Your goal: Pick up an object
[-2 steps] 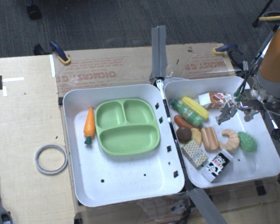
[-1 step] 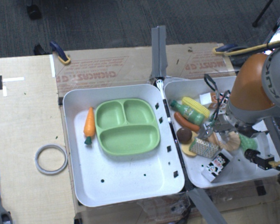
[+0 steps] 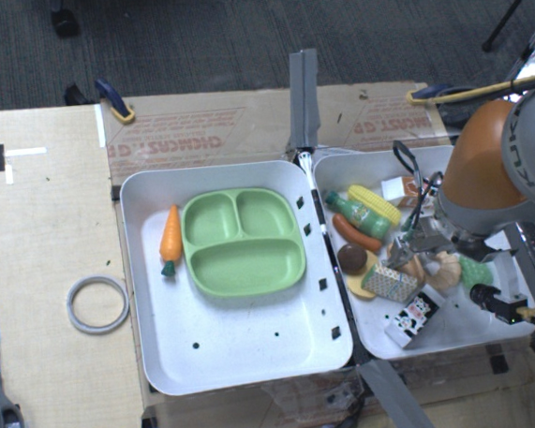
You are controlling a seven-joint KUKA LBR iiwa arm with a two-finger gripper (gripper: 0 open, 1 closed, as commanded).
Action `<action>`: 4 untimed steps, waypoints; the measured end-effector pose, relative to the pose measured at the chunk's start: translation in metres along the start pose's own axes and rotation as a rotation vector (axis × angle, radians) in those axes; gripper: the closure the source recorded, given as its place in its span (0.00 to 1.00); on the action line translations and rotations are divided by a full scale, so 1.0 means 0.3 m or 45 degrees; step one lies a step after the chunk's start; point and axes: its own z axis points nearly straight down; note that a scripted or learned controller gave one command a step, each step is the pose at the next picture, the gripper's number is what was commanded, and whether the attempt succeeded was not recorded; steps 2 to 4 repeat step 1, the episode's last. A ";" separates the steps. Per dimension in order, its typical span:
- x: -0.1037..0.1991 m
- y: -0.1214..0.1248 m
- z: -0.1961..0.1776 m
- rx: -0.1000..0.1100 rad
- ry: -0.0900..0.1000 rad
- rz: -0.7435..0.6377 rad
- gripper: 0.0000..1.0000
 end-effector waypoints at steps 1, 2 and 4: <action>0.152 0.094 -0.316 -0.007 -0.004 0.178 1.00; 0.152 0.094 -0.316 -0.007 -0.004 0.178 1.00; 0.152 0.094 -0.316 -0.007 -0.004 0.178 1.00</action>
